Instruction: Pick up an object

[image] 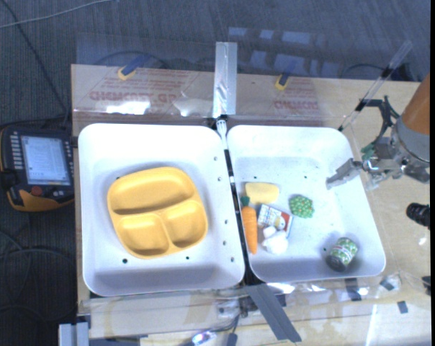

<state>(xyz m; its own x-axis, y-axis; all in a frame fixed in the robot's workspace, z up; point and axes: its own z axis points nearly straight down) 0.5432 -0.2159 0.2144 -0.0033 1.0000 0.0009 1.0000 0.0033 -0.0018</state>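
The small green-labelled can (342, 253), nearest of the right bin's (311, 141) pieces, stands well below-left of the hand (345, 173), whose grip state I cannot tell, so it should descend squarely over one isolated piece, perhaps the green ball (301, 206).

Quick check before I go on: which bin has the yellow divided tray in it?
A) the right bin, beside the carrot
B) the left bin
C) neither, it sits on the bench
B: the yellow divided tray lies alone in the left bin, while the carrot and the other small items lie in the right bin.
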